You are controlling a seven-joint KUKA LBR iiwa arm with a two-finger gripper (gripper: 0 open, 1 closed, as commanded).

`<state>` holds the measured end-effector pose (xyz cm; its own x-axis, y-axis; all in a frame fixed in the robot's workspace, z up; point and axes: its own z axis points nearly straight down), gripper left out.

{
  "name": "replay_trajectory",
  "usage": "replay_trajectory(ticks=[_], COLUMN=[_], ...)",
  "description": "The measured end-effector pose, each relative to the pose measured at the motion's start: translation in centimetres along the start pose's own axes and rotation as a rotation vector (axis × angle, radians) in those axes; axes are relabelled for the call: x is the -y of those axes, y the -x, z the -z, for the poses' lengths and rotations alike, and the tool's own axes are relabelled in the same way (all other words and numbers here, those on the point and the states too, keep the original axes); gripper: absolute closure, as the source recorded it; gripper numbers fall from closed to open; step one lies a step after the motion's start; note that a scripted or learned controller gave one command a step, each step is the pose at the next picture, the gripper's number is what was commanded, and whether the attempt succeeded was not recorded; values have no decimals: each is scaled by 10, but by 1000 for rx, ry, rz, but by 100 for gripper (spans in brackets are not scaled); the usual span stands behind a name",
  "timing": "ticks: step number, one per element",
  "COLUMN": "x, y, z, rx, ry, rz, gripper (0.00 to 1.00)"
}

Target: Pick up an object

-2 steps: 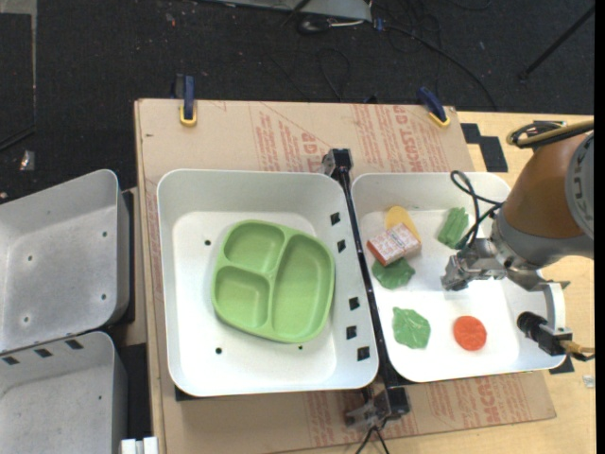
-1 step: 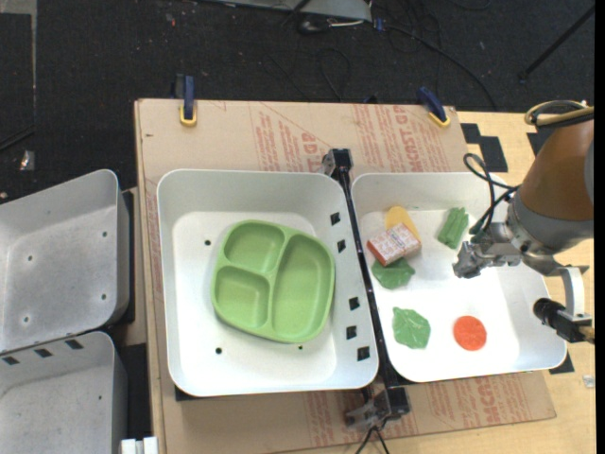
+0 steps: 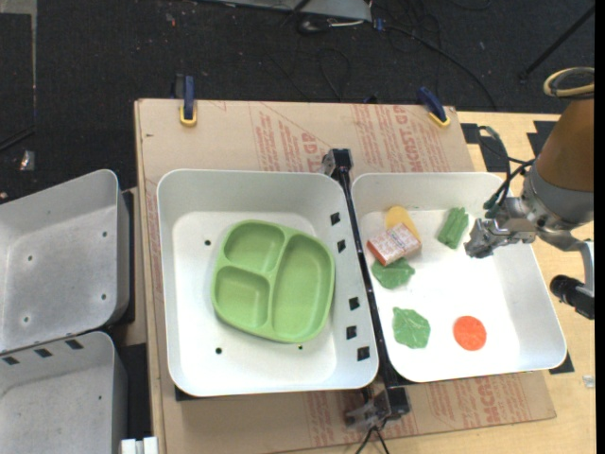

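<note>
Reaching in from the right, the arm hangs over the right bin, with the gripper low near that bin's upper right part; whether its jaws are apart or together I cannot tell, and nothing shows between them.

In the left bin lies a green divided plate, too broad and flat for an easy grasp.

The likelier picks lie in the right bin: a red-and-white box touching a yellow piece near the dividing wall, a green leaf just below the box, another green leaf nearer the front, an orange disc beside it, and a small green pickle just left of the gripper.

The pickle looks the best target, being nearest and apart from its neighbours. A good try would centre the jaws across its narrow width and come straight down.

Bare floor lies between pickle and disc, giving room to move. The box cluster crowds the wall, and the front rim sits close to the disc.
</note>
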<state>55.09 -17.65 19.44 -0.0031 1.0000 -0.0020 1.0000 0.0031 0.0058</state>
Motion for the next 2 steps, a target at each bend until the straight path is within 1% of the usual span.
replay_trajectory(ticks=[1, 2], x=[-2, 11], y=[0, -49], z=[52, 41], rx=[0, -4], ry=[-1, -8], rz=[0, 3], gripper=[100, 100])
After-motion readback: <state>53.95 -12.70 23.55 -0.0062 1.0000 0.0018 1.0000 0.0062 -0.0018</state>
